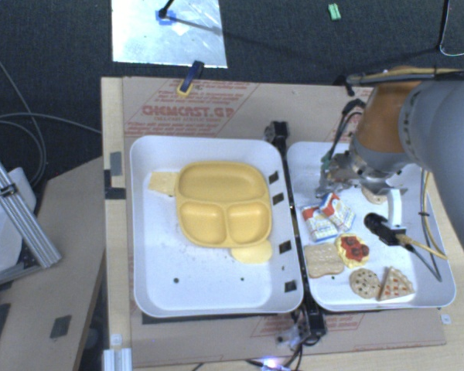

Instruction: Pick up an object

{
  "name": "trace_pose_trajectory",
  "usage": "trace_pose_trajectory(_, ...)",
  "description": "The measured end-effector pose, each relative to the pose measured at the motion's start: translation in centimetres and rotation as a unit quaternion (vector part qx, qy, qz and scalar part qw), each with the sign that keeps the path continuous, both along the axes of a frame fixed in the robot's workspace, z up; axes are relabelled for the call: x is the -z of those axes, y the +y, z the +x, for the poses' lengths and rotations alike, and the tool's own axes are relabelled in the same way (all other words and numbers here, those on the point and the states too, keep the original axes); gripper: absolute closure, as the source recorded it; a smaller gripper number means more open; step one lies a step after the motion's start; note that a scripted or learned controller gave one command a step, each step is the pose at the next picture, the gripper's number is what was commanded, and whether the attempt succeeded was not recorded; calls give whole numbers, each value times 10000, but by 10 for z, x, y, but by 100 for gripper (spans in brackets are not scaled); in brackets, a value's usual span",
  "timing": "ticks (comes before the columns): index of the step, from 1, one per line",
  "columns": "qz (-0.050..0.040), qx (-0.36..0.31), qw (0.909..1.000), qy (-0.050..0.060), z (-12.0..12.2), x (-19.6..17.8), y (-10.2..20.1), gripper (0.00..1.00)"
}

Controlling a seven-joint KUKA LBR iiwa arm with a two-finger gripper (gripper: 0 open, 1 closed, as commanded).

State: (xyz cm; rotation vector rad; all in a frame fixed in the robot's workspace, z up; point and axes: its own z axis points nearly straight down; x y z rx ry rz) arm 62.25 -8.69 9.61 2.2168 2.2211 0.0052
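- Now, over in the left bin (139,230), a yellow tray (220,203) sits with a flat yellow slab (162,182) tucked at its left edge and another (251,253) at its lower right. All three lie low and well apart from the arm, so they are not the worry.
- Moving across to the right bin (305,168), a red, white and blue packet (329,216) lies near the divider, looking like the likeliest target.
- Just above it hangs the gripper (330,178); the wrist hides it, so I can't tell if it's wide or narrow, and nothing shows held.
- Risk one: the packet looks crumpled and slick, so a descent off its middle may pinch only an edge and let it slide free.
- Risk two: it sits close to the bin wall, and a push could jam it there.
- Risk three: toast (323,260), a mini pizza (353,248), a cookie (363,282) and a pizza slice (395,285) crowd below, so a drift that way could nudge them or grab the wrong thing.
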Motion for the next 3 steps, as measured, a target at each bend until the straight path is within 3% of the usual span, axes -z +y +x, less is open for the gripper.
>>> trace_pose_trajectory(1,1,1,10000,3,0,1,0,0)
trace_pose_trajectory(2,-1,6,10000,21,-10,12,-4,0)
trace_pose_trajectory(3,1,-9,10000,6,5,11,-5,0)
